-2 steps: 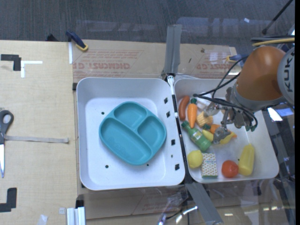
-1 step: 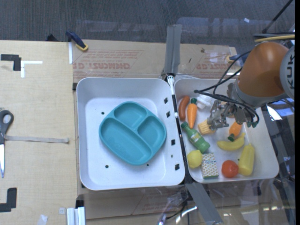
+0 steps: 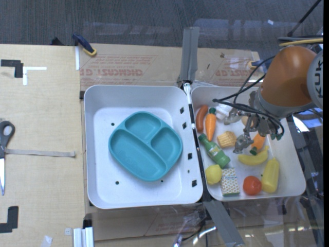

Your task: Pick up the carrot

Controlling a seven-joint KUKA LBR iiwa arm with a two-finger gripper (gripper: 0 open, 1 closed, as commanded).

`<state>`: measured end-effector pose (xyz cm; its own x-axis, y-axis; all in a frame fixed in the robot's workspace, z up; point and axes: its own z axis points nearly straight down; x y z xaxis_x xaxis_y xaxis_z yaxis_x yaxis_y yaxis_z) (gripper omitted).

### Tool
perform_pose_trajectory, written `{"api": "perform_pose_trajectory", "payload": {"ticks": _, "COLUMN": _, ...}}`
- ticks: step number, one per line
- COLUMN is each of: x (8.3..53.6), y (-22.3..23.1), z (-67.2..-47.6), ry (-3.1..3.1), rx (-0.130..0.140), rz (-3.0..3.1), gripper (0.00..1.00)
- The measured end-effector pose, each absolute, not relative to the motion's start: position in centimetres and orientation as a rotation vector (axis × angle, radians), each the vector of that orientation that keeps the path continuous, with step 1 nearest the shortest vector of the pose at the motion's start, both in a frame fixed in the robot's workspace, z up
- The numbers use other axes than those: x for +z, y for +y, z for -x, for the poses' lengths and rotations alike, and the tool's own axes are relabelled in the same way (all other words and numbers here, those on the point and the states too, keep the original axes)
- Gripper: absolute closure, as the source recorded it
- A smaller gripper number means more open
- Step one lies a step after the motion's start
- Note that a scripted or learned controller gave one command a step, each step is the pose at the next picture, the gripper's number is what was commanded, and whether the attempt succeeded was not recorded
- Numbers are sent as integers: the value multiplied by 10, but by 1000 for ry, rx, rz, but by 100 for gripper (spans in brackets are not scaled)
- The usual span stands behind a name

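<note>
Front row, right bin: glossy red tomato [image 3: 252, 185] at 5 o'clock, a boxy speckled carton [image 3: 230, 182] just left of it, a round yellow lemon [image 3: 213, 174] further left, and a blunt yellow cylinder [image 3: 270, 175] at the right wall.
Right bin [image 3: 293, 153]: shallow white plastic with rounded corners, crowded with smooth toy foods.
Banana [image 3: 253, 159]: curved yellow piece lying just beyond the tomato.
Green bottle [image 3: 214, 151]: slim, lying slantwise at 8 o'clock in the bin.
Corn piece [image 3: 226, 139]: pale yellow, ridged, near the bin's middle.
Hand [image 3: 245, 141]: metal fingers pointing down over the bin's middle, just above the banana; whether they are spread or pressed together cannot be told.
Orange piece [image 3: 258, 142]: small and smooth, just right of the hand, partly hidden.
Carrot [image 3: 210, 126]: tapered orange cone with a green top, lying at 10 o'clock in the right bin, apart from the hand; a reddish-orange sausage shape [image 3: 201, 119] lies beside it on the left.
Left bin [image 3: 95, 153]: same white tub, holding a teal divided plate [image 3: 145, 145] with three compartments.
Arm [image 3: 288, 78]: rounded orange band above grey wrist.
Counter [image 3: 36, 153]: pale wood grain; scissors [image 3: 4, 143] at 9 o'clock.
</note>
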<state>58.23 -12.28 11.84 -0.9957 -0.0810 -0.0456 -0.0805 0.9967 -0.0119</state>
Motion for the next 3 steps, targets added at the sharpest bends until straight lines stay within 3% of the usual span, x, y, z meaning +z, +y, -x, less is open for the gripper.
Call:
{"api": "perform_pose_trajectory", "payload": {"ticks": 1, "x": 94, "y": -198, "z": -611, "ry": 3125, "rx": -2, "rz": -246, "gripper": 0}}
{"api": "perform_pose_trajectory", "payload": {"ticks": 2, "x": 94, "y": -222, "z": -549, "ry": 3126, "rx": -2, "rz": -248, "gripper": 0}}
{"api": "perform_pose_trajectory", "payload": {"ticks": 3, "x": 105, "y": -222, "z": -552, "ry": 3120, "rx": -5, "rz": -243, "gripper": 100}}
